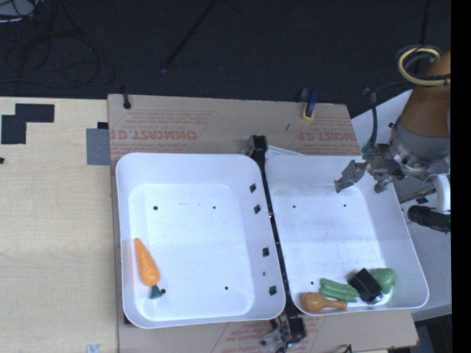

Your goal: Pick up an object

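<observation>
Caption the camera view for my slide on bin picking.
Open gripper above the right bin, far from its toys; a carrot lies in the left bin.

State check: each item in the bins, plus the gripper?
Carrot: lying flat, left bin, near its front-left corner.
Green pods: lying in right bin, front edge.
Black block: resting against the pods and a green piece.
Orange gourd: lying at the front rim, touching the pods.
Gripper: jaws open, nothing between them, over the right bin's back right.
</observation>
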Controlling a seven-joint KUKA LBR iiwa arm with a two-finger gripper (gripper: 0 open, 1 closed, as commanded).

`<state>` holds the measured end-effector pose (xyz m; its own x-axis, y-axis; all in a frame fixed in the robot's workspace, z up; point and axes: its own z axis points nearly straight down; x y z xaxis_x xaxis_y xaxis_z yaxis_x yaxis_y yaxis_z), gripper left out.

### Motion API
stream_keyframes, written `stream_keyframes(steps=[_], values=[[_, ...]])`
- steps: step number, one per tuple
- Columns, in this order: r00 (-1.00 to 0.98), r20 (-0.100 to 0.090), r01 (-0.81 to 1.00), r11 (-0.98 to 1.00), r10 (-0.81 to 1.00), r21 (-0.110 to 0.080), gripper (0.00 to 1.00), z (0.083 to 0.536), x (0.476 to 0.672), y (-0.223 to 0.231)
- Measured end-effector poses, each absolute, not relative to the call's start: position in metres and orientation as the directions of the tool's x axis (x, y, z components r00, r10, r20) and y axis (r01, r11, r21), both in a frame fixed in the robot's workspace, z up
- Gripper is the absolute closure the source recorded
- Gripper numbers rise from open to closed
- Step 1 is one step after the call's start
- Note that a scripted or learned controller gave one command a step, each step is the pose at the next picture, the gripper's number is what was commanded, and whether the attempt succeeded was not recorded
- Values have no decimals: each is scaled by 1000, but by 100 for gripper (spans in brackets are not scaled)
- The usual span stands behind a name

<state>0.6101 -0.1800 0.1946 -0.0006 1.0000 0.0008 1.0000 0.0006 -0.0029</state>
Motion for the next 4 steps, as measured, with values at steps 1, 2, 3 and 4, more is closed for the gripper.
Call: stream_keyframes(steps=[1,2,3,4], values=[[-8,-1,1000,8,1000,14,0,338,641,-116],[-5,-1,1000,5,1000,-3,100,338,639,-119],[-5,0,1000,5,1000,13,100,471,611,-78],[-8,1,1000,8,1000,6,100,543,615,-4]])
